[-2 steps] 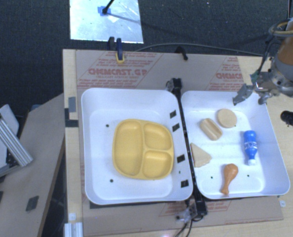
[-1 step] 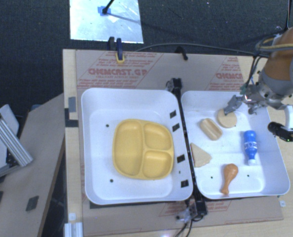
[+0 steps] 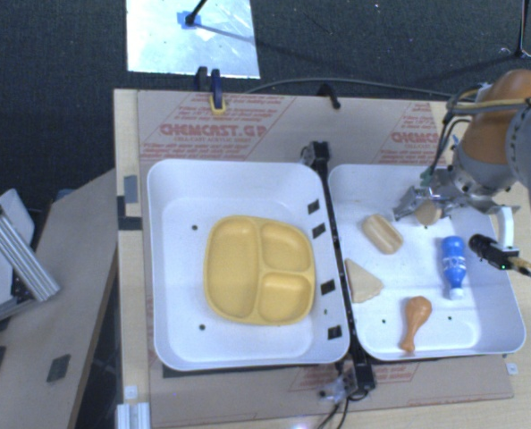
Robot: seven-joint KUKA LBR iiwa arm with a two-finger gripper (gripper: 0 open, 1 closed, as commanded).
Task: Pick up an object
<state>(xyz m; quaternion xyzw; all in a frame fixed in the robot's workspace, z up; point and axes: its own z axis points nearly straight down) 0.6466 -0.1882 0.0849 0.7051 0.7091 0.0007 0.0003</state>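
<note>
pincer (image 3: 419,206) R bin top | bread roll (image 3: 383,233) just below-left, apart

Worktop and surroundings, seen from above

Pale wooden worktop (image 3: 87,239) under a protective sheet printed "CHEMCAST" (image 3: 214,128); dark speckled carpet floor (image 3: 51,61); shiny metal plate (image 3: 192,25) lying on the floor beyond; aluminium extrusion bar (image 3: 11,248) at left; black cables (image 3: 382,86) along the far edge.

One fixed camera looks down at a slant on both white bins (image 3: 172,266) from above
</note>
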